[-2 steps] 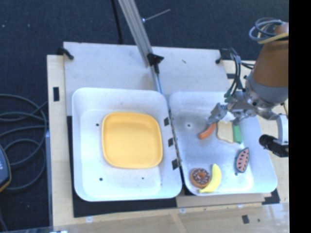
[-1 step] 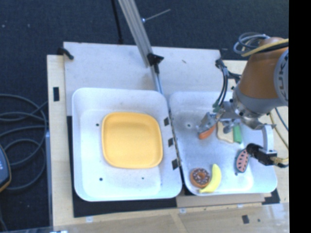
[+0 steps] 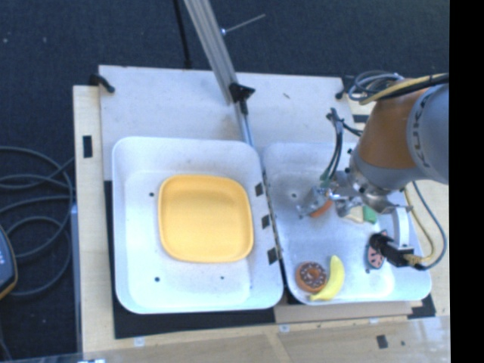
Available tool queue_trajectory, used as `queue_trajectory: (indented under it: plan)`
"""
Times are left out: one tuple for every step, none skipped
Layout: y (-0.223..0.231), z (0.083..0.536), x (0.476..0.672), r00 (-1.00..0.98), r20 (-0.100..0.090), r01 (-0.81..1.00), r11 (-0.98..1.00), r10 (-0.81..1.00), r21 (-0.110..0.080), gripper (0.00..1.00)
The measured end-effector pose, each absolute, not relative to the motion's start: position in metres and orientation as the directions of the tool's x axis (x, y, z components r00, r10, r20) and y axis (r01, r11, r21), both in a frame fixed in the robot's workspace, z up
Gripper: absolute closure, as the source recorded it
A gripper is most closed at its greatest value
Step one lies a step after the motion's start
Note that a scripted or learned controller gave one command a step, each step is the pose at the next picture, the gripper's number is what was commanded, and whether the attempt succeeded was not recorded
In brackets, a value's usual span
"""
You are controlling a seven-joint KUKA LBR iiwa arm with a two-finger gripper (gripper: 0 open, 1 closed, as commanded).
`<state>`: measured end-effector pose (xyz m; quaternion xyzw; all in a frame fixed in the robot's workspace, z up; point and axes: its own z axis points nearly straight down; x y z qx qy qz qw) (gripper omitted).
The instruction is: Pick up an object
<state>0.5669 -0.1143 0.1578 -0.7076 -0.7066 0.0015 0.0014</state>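
The arm reaches in from the right over the right bin (image 3: 287,165), and my gripper (image 3: 318,203) hangs low over the bin's middle. A small orange object (image 3: 322,209) lies right at the gripper's tip; whether it is held cannot be made out. Just right of it, partly under the wrist, sits a small green object (image 3: 369,215). At the bin's front lie a round brown doughnut-like piece (image 3: 310,276) and a yellow banana (image 3: 333,278), touching each other. A small reddish object (image 3: 370,258) shows near the right wall.
The left bin (image 3: 132,203) holds a square yellow plate (image 3: 205,218) in its middle. A slanted metal rod (image 3: 215,48) runs from the top of the view down to the gap between the bins. Cables (image 3: 30,195) lie on the dark floor at the left.
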Motion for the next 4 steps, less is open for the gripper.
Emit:
queue_trajectory:
  plan:
    - [-0.115,0.105,0.566,0.001,0.000,1.000,-0.001,1.000,-0.004,0.00]
    - [-0.115,0.118,0.567,0.002,0.001,1.000,-0.002,1.000,0.002,1.00]
    - [-0.118,0.161,0.570,0.000,-0.001,1.000,0.000,1.000,0.004,1.00]
    - [-0.116,0.223,0.576,0.000,-0.001,1.000,0.000,1.000,0.006,1.00]
